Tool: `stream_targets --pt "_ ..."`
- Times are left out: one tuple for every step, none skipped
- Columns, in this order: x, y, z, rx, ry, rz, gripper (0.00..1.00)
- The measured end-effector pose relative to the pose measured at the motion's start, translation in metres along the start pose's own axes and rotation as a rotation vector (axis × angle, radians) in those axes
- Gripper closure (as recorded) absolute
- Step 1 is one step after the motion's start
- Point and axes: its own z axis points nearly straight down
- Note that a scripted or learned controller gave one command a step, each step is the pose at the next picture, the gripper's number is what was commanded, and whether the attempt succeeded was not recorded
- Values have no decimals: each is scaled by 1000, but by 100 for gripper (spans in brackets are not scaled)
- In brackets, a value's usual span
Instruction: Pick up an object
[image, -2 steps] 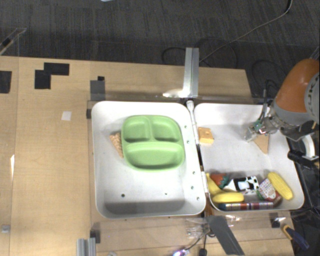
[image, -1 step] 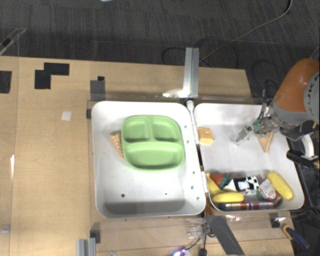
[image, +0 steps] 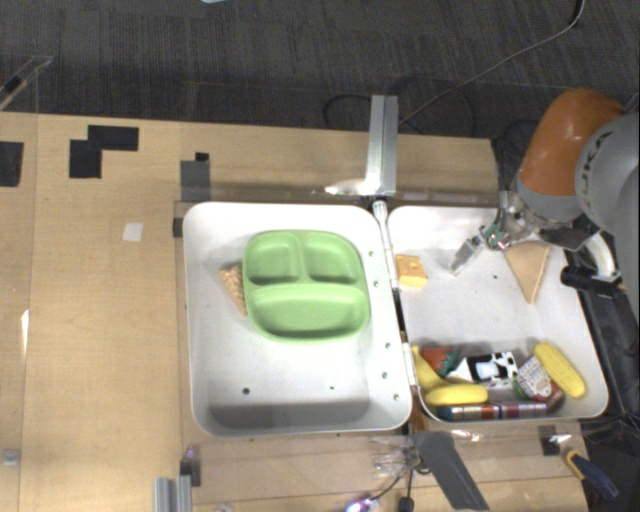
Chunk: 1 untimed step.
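Observation:
My gripper (image: 468, 252) hangs over the back of the right bin (image: 590, 330), slanting down and to the left from the orange-banded wrist (image: 560, 150). A small orange-yellow block (image: 410, 270) lies just to the gripper's left, by the wall between the bins. A tan wedge (image: 531, 270) lies just to its right. I see nothing held at the gripper's tip. A yellow corn cob (image: 560, 370), a banana (image: 428, 372) and several small packaged items (image: 495, 385) crowd the right bin's front edge.
The left bin (image: 210, 330) holds a green divided plate (image: 303, 283) with a tan waffle-like piece (image: 232, 288) sticking out from under its left side. A metal post (image: 383, 140) stands behind the bins' shared wall. Dark cables run along the right.

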Motion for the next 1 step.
stream_targets --pt "2 -52 -1 -19 -3 81 0"
